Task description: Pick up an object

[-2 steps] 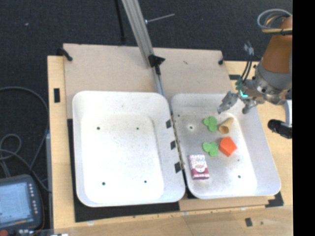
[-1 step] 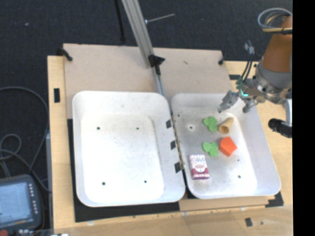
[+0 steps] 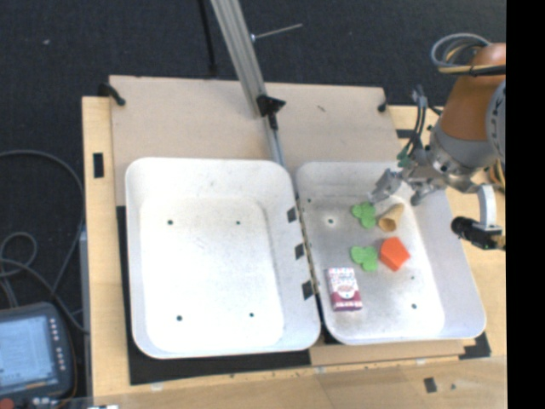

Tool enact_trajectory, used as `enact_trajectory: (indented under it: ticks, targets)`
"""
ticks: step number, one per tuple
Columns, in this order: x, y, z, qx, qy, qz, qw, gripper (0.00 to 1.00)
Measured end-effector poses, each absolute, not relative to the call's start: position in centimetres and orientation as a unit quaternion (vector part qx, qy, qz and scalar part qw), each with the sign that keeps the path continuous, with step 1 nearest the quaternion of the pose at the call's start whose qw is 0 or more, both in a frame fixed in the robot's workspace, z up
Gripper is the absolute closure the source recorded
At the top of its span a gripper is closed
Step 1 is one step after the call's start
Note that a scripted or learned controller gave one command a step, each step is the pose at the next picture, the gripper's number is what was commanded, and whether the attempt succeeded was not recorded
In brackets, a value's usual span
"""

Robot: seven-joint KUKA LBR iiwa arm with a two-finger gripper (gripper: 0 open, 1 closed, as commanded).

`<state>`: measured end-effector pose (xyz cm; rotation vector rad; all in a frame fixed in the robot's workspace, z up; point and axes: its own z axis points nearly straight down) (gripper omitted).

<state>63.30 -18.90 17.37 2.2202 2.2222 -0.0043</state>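
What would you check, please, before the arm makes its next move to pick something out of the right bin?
1. Pickable things present in the right bin: ok. Two green pieces, a tan cone, an orange block and a small carton lie there.
2. Hand over that bin: ok, at its upper part.
3. Nearest target: ok. The upper green piece and tan cone lie just below the hand.
4. Target isolated: not ok. Cone and green piece lie close together; the orange block adjoins the lower green piece.
5. Anything held: cannot tell.
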Motion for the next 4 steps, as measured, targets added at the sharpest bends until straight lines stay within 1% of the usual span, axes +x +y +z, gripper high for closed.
enact_trajectory:
  ticks: [1,2,3,4]
  targets:
    - [64.2,-19.1,11.7,0.705,0.709,-0.0006,0.003,0.00]
    - [64.2,-19.2,10.1,0.705,0.709,-0.0012,0.001,0.00]
    - [64.3,-19.3,11.4,0.704,0.710,-0.0004,0.003,1.00]
    - [64.4,-19.1,17.9,0.706,0.709,0.0021,0.004,1.00]
